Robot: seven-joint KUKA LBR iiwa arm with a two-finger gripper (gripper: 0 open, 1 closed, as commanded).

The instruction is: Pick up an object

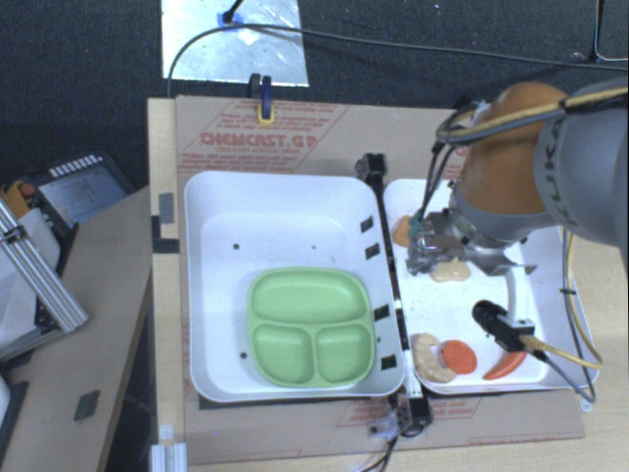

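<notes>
The gripper (429, 247) is reaching down into the right bin (558, 378), hovering beside a pale beige piece (452, 271); whether it is released or clenched I cannot tell. Judging by this, the approach step is underway, and the next move is calling for a descent squarely over that piece.

A cardboard sheet (257, 138) printed with red lettering lies under the bins. A yellow-and-black clamp (263, 99) grips its far edge. Beyond it, a reflective metal plate (236, 26) rests on dark carpet (79, 57), with a black cable (413, 47) running across to the right. At the left, a wooden side table (93, 303) carries an aluminium extrusion bar (39, 268) and a small grey device with a screen (79, 193). A black divider strip (385, 264) runs between the bins.
</notes>
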